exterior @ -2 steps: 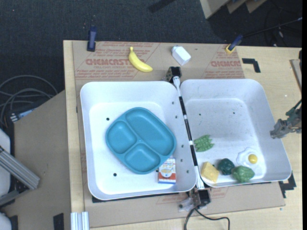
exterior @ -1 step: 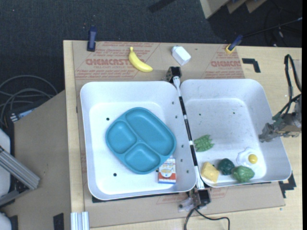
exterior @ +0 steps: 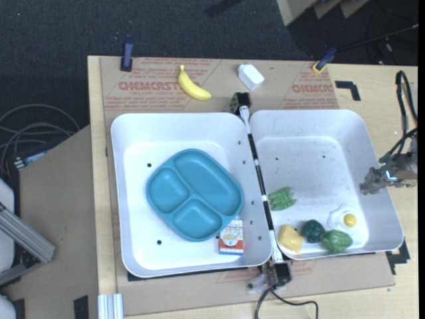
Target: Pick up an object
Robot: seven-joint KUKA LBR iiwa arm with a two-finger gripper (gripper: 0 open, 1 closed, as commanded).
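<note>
Nearest the lens, along the front wall of the right bin (exterior: 372, 138), lies a row of small toy foods, and we take the yellow piece (exterior: 290, 238) as our likely target. It sits in the front-left corner of that bin, just beside the divider. We judge it light, stiff plastic, smooth and a bit slippery; it is best taken across its narrow middle, though the nearby walls leave little room.

Just right of the yellow piece is a dark green ball (exterior: 313, 230), then a leafy green vegetable (exterior: 337, 240), with a fried egg (exterior: 343, 219) just behind those two. Behind the yellow piece, and apart from it, rests a green pea pod (exterior: 281, 199).

At the far right rim from the yellow piece we see the gripper (exterior: 373, 182), low against the bin wall. We cannot tell how its jaws stand, and we see nothing between them.

Left of the yellow piece, in the other bin, are a small carton (exterior: 232, 237) and a blue divided tray (exterior: 193, 193). Far behind, on the surface, lie a banana (exterior: 192, 85) and a white block (exterior: 251, 77).
</note>
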